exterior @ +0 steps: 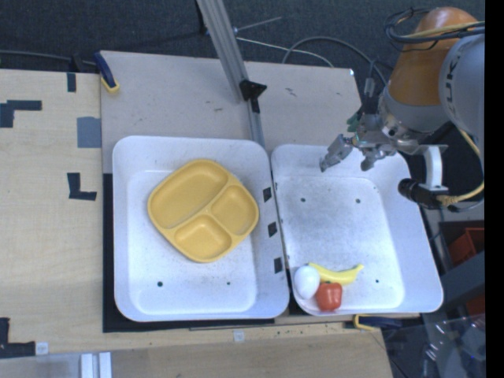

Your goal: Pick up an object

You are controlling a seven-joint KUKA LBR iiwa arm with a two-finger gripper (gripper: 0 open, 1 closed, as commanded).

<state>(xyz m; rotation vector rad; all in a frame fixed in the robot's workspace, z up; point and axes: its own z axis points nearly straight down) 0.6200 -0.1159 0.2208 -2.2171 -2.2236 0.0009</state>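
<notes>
My gripper [346, 160] hangs over the far edge of the right bin [394, 211], its two fingers spread apart with nothing between them. At that bin's near left corner lie three small items close together: a yellow banana [340, 273], a white egg-shaped ball [305, 281] and a red pepper [330, 295]. They touch one another. The gripper is well away from them, toward the back of the bin.
The left bin [134, 211] holds a yellow three-compartment plate [203, 209]. A slanted metal pole [228, 46] crosses the bench behind the bins. Cables and dark hardware sit by the arm at the right.
</notes>
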